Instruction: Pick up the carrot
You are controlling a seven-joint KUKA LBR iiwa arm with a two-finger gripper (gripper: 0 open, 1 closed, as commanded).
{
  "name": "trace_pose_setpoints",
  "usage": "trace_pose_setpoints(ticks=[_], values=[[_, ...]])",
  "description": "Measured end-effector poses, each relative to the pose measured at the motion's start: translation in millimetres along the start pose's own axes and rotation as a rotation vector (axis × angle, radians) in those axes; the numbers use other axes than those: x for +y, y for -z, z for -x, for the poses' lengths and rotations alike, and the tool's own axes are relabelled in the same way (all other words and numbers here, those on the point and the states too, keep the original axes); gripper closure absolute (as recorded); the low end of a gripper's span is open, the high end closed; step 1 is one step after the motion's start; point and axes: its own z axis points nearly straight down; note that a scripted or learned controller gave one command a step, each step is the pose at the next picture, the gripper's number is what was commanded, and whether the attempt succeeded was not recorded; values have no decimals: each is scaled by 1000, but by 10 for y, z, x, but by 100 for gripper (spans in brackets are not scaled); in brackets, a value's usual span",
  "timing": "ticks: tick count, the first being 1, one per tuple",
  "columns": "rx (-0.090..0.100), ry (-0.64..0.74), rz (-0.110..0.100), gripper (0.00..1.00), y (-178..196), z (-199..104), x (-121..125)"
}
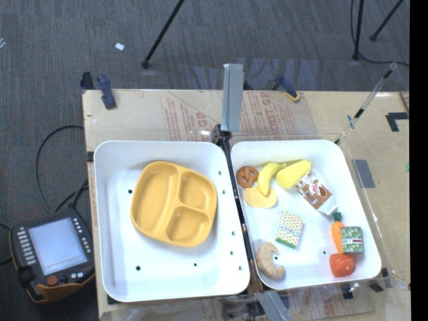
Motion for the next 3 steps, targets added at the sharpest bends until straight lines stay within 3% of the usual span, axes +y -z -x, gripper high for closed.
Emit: trace_pose_setpoints(ticks=[3], values=[[0, -5, -1, 100, 4, -53, 21]])
